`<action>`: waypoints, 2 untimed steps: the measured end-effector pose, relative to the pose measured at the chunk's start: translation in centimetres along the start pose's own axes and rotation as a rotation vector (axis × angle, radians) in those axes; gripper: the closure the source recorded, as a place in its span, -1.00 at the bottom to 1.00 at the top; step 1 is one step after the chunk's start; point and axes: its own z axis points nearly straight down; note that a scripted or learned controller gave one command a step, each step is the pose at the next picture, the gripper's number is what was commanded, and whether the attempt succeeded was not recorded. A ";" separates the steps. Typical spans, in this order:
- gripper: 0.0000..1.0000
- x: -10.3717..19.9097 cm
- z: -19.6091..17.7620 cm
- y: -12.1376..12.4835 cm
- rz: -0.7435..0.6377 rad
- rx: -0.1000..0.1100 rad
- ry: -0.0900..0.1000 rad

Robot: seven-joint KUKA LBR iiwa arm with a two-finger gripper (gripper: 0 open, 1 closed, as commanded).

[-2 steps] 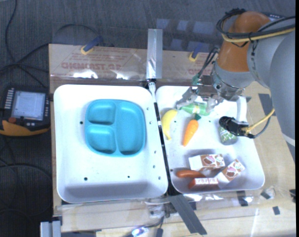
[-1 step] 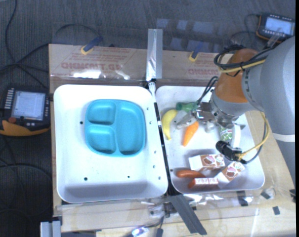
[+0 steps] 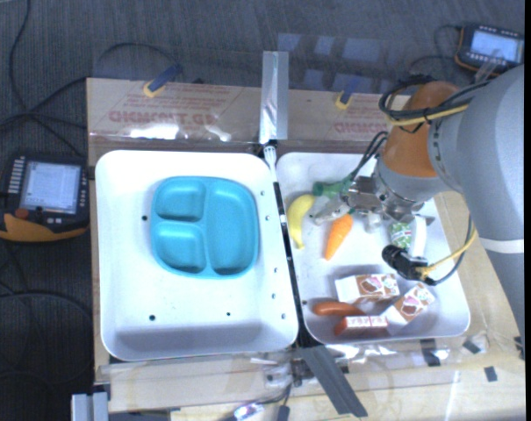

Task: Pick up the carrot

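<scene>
The orange carrot (image 3: pixel 337 234) lies tilted in the upper middle of the right bin (image 3: pixel 454 323), its narrow tip pointing down and left. My gripper (image 3: pixel 360 202) hangs just above and to the right of the carrot's thick end, close to it or touching it. The arm's orange band (image 3: pixel 416 147) and grey wrist rise behind it to the upper right. A green leafy piece (image 3: pixel 328 189) lies just left of the gripper.
A yellow banana (image 3: pixel 297 218) lies along the right bin's left wall. Two small brown-and-white cartons (image 3: pixel 368 286), a sausage (image 3: pixel 333 307) and a red packet (image 3: pixel 364 324) sit near the front. A white-green item (image 3: pixel 404 232) lies right of the carrot. The left bin (image 3: pixel 125 323) holds a blue divided plate (image 3: pixel 204 224).
</scene>
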 end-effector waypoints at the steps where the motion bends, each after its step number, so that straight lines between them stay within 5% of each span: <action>1: 1.00 0.0 -1.0 0.1 0.000 -0.002 0.000; 2: 1.00 0.3 -8.5 2.6 0.402 0.009 -0.007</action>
